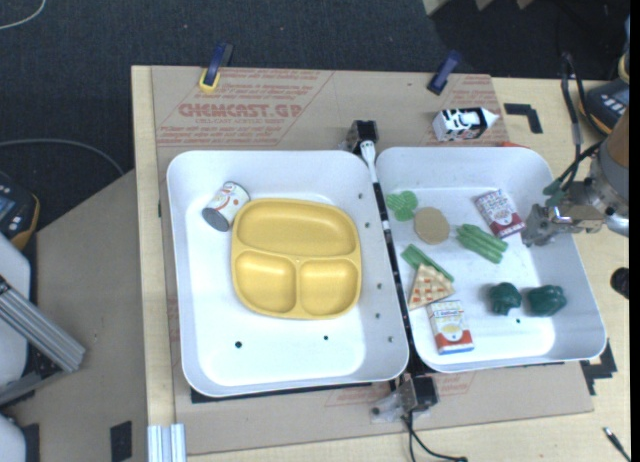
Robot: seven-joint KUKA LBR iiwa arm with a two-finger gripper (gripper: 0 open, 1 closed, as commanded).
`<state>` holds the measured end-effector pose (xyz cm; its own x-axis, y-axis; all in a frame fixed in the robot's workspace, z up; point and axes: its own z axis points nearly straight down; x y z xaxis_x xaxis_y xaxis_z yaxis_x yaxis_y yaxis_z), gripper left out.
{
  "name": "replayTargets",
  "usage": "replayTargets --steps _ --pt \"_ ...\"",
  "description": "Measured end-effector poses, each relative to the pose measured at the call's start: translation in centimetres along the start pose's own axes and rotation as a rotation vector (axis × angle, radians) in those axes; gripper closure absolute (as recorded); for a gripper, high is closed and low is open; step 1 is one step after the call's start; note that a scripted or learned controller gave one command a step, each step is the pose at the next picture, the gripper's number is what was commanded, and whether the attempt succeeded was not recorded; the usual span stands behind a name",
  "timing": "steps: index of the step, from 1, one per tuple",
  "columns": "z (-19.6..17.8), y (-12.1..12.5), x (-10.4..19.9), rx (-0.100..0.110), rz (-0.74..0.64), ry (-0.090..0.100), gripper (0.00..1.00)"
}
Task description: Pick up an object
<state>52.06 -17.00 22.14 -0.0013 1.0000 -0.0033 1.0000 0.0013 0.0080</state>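
The right bin [575, 330] holds several small items: a red snack packet [497, 212], a tan round cookie [432, 225], a light green pod [482, 243], a pizza slice [429, 286], a red and white carton [451, 328] and two dark green vegetables [504, 297] [545, 299]. My gripper [538, 227] hangs at the bin's right side, just right of the red packet and above the dark green vegetables. Nothing is visibly held in it.
The left bin [200, 350] carries a yellow divided plate [296, 257] and a small tipped can [225, 205]. A black and white carton [465, 123] lies on the cardboard behind the right bin. Clamps [212, 67] [442, 73] grip the board's far edge.
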Motion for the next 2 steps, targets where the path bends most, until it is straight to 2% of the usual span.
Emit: replayTargets --steps 2 --pt "-1.3 1.8 11.5 0.004 -0.007 0.005 1.0"
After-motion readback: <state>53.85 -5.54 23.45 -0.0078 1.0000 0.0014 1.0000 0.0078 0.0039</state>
